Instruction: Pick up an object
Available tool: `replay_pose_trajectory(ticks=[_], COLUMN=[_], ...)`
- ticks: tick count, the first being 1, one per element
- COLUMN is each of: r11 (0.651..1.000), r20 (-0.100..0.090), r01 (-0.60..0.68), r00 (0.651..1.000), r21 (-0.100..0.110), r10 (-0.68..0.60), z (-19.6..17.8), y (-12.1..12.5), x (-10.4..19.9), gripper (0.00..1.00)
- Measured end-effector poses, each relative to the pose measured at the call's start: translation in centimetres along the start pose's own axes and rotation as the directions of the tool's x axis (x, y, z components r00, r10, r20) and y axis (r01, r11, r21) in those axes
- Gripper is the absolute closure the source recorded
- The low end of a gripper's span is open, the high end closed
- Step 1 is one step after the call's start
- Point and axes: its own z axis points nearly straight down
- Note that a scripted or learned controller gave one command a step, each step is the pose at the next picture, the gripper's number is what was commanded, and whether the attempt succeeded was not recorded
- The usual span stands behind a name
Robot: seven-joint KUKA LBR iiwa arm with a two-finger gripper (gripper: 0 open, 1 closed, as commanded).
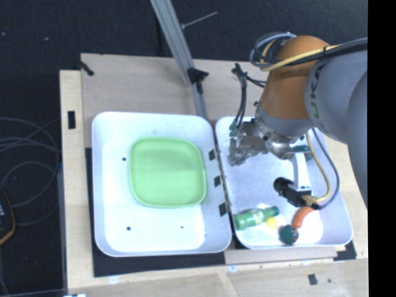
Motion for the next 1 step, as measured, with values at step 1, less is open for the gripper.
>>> replay_pose_trajectory(ticks=[1], r11=[1.000], r20=[0.000], r01=[0.000], r00=[1.000], r21=[0.000], r10=[0.000], z=[-1.12], y=[0.63], x=[5.67], gripper=[1.00])
